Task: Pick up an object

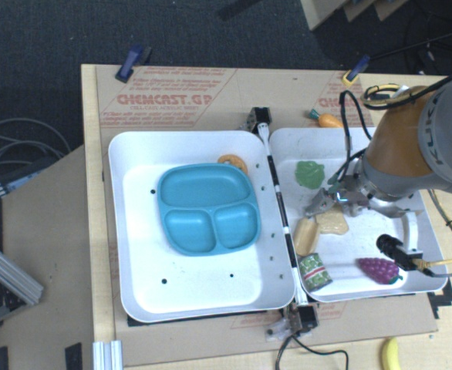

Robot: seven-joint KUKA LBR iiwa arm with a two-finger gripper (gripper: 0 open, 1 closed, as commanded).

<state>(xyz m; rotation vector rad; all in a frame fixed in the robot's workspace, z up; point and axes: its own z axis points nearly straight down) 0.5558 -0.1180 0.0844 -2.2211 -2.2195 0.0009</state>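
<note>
The tool hangs low over the right-hand bin, as the camera sees it. It sits at the end of the grey arm with the orange band, and from here I cannot tell whether it is open or closed.

It's crowded around it. A green, leafy-looking soft piece lies just on its far side, towards the bin's back wall. A pale cream block lies right at its near side, so close I can't say whether they touch. A tan wedge rests against that block's left, hard by the divider between the bins.

Nearer the front, a small green can with a red and white label lies tipped in the front left corner. A purple bunch of toy grapes sits well to its right, along the front wall. The arm's bulk covers much of the bin's right side behind the grapes.

Over in the left-hand bin, a blue plastic plate with three compartments lies flat in the middle. A small orange-brown ring sits at the plate's far edge, outside the compartments.

On the counter beyond the bins there's an orange carrot-like piece, and a blue clamp at the far left corner. Past the front edge, a yellow banana-shaped thing pokes into view.
</note>
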